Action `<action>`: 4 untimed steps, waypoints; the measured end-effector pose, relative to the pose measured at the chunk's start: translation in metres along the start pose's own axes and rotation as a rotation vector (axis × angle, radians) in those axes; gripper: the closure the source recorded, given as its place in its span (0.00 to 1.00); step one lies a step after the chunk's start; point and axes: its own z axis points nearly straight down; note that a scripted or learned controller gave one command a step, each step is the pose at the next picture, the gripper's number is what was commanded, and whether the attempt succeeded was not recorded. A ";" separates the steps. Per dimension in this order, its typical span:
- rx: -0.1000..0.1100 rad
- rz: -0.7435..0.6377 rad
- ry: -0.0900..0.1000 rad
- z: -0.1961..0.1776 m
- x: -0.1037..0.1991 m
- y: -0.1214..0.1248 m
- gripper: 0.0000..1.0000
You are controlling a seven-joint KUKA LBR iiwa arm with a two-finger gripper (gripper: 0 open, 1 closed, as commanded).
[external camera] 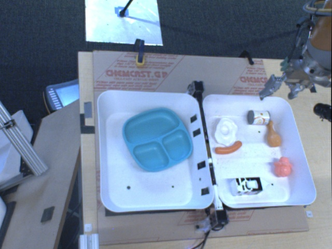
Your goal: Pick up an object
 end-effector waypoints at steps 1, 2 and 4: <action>-0.011 -0.002 -0.002 -0.007 0.000 0.002 0.00; -0.007 -0.001 -0.001 0.037 -0.001 -0.003 0.00; -0.007 0.000 -0.001 0.125 -0.008 0.001 0.00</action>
